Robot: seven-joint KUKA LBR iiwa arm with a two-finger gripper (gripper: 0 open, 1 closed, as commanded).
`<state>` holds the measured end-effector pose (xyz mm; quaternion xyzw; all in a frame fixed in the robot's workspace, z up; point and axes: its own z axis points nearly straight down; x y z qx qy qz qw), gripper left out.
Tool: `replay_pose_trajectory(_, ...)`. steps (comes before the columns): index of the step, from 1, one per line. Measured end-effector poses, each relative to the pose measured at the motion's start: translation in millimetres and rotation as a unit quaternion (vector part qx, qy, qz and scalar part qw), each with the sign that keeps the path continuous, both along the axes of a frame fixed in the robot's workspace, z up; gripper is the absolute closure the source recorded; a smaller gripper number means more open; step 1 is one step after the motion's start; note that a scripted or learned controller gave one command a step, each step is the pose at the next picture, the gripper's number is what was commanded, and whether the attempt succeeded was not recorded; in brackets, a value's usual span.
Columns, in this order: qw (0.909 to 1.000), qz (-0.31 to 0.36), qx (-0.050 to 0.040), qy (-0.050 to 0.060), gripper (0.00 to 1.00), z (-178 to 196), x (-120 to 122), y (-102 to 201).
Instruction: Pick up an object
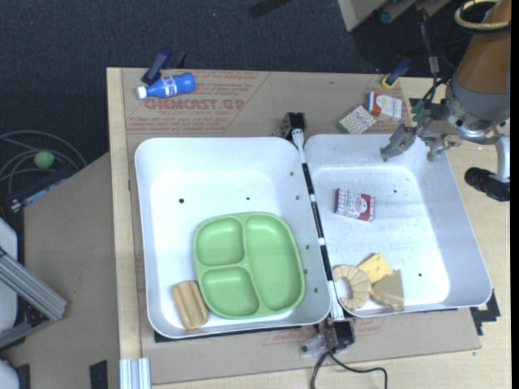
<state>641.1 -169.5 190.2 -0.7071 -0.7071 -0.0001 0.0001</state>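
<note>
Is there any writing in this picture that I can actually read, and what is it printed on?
"GEMCAST.GR": roughly how the large red print reads on the cardboard sheet under the bins; last letters uncertain, smaller lines below it blurred.
Small red and white packet in the right bin: print too small to read.
Blue bottle and the cards near the gripper: print unreadable.

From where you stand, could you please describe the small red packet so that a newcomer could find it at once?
Start at the right-hand white bin. The small red packet lies flat, alone, near the middle of the bin's floor. Unlike the yellow and tan pieces heaped in the near corner, it is a red and white rectangle.
</note>
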Motion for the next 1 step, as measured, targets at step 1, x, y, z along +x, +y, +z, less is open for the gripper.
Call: replay_pose_trajectory(1,1.0000,0.001,0.0007,0.001,0.00,-28.2,-37.3,46.1)
